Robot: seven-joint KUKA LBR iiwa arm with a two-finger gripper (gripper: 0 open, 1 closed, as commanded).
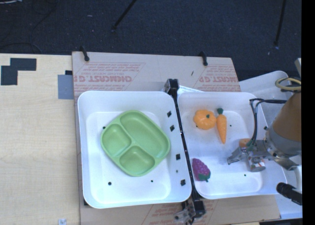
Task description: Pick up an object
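We look down at a slant on two shallow white bins set side by side on cardboard, a dark clip strip joining them in the middle. The left bin (93, 179) holds a green divided plate (135, 143), lying flat and slightly turned, well apart from the action. The right bin (231, 184) holds the candidates for picking: an orange pumpkin-like toy (204, 119) near the far wall, a toy carrot (221, 127) just beside it with its green top pointing away from us, and a purple grape cluster (200, 169) near the bin's left wall, closer to us. The grey arm (288, 128) reaches in from the right and sits low over the right bin's right side, likely so the gripper (244, 158) can work along the floor. Its metal fingers appear spread apart with nothing between them, though the view here is soft. A small orange piece (244, 143) shows just behind the gripper; we cannot tell what it is. Nothing is lifted yet.
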